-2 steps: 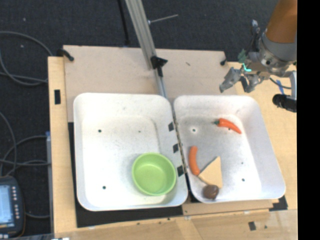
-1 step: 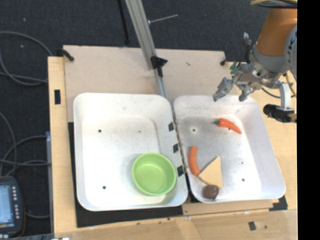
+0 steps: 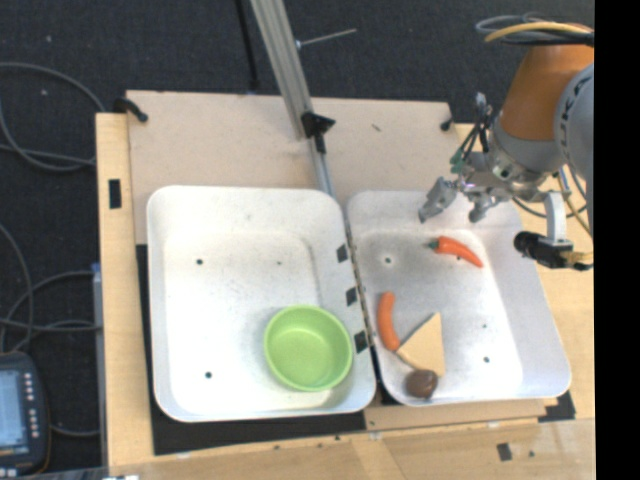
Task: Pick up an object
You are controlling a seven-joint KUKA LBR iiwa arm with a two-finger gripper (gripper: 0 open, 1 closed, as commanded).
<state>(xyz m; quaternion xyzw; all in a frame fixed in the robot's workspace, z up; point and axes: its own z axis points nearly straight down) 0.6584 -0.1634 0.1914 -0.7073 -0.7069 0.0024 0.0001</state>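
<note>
My gripper hangs over the far edge of the right bin, its two fingers spread apart with nothing between them. Just below it lies an orange carrot-like piece. Nearer the bin's left side rests a second orange piece, with a tan wedge beside it. A small brown lump sits at the front edge. A green bowl stands in the left bin, towards its front right.
A slanted metal rail rises from behind the divide between the two bins. Cables trail on the dark floor at left. A black fitting juts over the right bin's right rim.
</note>
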